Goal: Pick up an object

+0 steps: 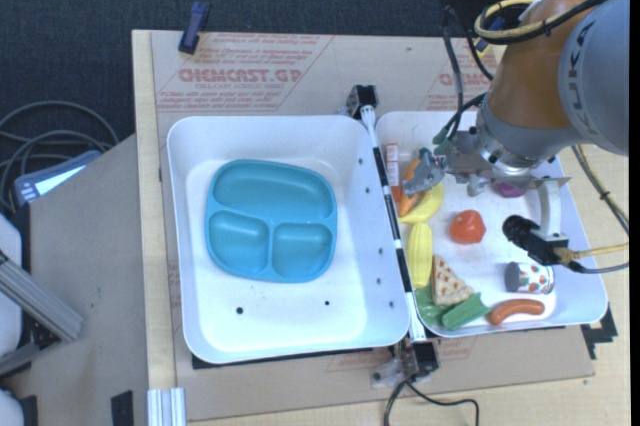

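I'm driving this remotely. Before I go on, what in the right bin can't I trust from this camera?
- Two-finger gripper: small and blurred among the toys, so its grasp is unclear.
- Purple object: mostly hidden under the grey wrist.
- Small printed packet by the bin divider: too small to read.
- Yellow banana: its upper end sits behind the gripper.

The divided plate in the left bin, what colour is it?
The divided plate is light blue, seen in the camera view.

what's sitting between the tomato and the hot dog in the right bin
In the camera view, bare white bin floor fills most of the stretch between the tomato and the hot dog; the pizza slice lies just left of that line.
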You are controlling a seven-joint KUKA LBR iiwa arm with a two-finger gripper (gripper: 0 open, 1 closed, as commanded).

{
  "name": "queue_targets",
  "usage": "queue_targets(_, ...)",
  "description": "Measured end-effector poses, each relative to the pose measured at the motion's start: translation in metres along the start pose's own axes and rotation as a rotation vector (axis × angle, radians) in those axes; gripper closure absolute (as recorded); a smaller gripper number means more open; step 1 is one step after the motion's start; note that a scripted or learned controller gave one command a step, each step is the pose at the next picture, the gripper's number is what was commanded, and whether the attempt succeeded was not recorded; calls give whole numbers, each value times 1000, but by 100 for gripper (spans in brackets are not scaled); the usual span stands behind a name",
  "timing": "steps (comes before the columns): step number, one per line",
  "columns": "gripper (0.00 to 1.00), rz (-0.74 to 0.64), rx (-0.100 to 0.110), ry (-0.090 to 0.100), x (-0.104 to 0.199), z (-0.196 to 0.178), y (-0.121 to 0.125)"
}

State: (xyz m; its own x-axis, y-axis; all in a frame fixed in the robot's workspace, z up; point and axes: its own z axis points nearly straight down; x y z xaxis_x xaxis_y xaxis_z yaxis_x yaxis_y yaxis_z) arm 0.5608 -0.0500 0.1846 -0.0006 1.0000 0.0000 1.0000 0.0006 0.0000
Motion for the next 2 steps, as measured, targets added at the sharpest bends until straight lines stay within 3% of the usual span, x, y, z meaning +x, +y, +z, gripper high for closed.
queue_targets(1,0,1,2,0,-46,51,19)
queue_targets(2,0,2,2,-1,-101,101,-29)
